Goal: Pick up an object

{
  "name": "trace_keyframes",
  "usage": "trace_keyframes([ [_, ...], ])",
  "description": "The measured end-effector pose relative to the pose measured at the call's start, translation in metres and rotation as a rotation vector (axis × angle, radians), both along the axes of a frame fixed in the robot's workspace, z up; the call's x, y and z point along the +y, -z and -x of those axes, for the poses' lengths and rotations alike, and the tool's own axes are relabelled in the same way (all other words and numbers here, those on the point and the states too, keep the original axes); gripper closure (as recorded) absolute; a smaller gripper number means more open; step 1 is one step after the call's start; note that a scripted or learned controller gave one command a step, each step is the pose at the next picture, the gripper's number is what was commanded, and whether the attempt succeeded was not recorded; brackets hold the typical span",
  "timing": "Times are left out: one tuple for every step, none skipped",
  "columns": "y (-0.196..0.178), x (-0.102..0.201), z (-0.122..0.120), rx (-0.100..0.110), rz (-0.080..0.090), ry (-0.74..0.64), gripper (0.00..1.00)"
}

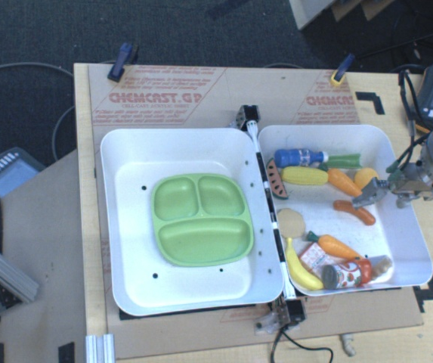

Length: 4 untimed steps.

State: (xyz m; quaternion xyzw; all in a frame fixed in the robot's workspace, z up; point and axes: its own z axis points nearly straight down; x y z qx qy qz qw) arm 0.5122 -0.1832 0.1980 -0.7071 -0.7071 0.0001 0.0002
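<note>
Gripper (370, 195) hangs over the right bin (405, 242), reaching in from that bin's 3 o'clock side; whether its fingers are spread or closed, I cannot tell, because they show as one grey wedge, and nothing is seen held between them. Its tip sits just above and beside a small red-orange sausage-like piece (355, 212), and at 6 o'clock from a round yellow-orange fruit (366, 177).

Toward the bin's 12 o'clock edge lie a blue bottle (299, 158) with a green piece (343, 159) at its 3 o'clock end. Just below these is a yellow corn cob (305, 176), with an orange carrot (342, 181) at its 3 o'clock. A watermelon slice (277, 181) leans at the bin's 9 o'clock wall. Near the centre rests a pale round disc (291, 222). Toward 6 o'clock are a banana (301, 269), a second carrot with green top (334, 246), and a red-and-white packet (335, 271).

At 9 o'clock from that bin sits the left bin (125, 195), bearing a green divided plate (201, 219) at its centre.
</note>
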Motion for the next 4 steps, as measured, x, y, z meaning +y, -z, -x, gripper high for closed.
trace_keyframes([
  [0.114, 0.005, -0.080, -0.001, 0.000, 0.000, 0.00],
  [0.103, 0.004, -0.081, -0.004, 0.002, -0.001, 1.00],
  [0.113, 0.083, -0.065, 0.001, -0.001, -0.001, 1.00],
  [0.012, 0.196, -0.103, -0.003, -0.002, -0.003, 1.00],
])
